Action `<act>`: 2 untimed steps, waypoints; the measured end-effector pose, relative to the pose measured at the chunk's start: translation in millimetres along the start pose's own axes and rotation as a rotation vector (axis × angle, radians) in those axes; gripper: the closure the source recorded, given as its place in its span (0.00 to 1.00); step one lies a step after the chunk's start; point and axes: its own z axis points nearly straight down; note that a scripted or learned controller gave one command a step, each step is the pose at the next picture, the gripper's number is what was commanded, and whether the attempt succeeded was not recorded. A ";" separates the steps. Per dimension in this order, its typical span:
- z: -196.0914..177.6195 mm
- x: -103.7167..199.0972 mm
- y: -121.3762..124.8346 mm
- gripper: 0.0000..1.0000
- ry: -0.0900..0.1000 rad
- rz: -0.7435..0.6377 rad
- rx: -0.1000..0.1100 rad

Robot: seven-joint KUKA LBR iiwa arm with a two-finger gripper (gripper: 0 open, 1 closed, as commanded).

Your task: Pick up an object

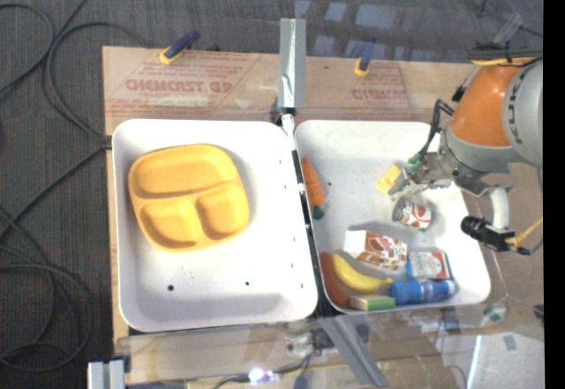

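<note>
From my remote seat, I see the arm as a rounded, bulky body: its outer shell is pale grey, and a wide, glossy orange band wraps the segment above the wrist, catching a soft highlight. Under the band the casing turns darker grey and tapers to the wrist. A thin black cable runs down the left side of the orange segment toward the tool end. The gripper is a small cluster of grey metal parts with dark fittings. Below the wrist a white cylindrical piece ends in a black fitting, with a thin yellowish lead beside it.
</note>
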 end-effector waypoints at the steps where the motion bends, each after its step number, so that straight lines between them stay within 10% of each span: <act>1: 0.0 0.0 -0.1 0.00 0.000 0.000 0.000; 2: 13.3 -15.7 -13.4 0.00 0.009 -0.028 -0.004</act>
